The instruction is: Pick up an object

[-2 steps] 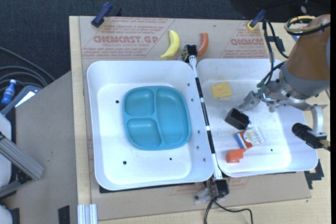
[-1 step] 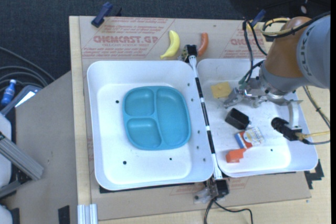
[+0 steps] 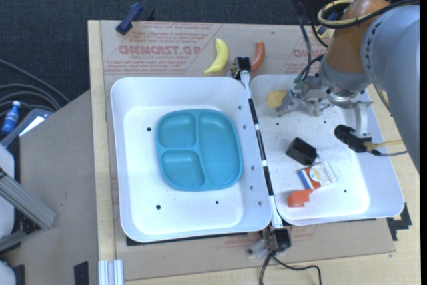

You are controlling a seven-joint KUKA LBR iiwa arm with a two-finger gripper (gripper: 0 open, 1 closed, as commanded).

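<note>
The left bin [image 3: 127, 163] held a blue divided plate [image 3: 199, 148], and every place here is given from the right bin [image 3: 383, 200] beside it. The grey arm [image 3: 393, 43] came down over that bin's far end, its gripper [image 3: 293, 103] low near the far left corner; whether it was open or closed could not be told. A yellow block [image 3: 275, 99] lay just beside the gripper, toward the bin's left wall. Nearer the bin's middle sat a black block [image 3: 301, 150], then a red-and-white carton [image 3: 318, 176], and an orange piece [image 3: 299, 197] at its near left.
</note>
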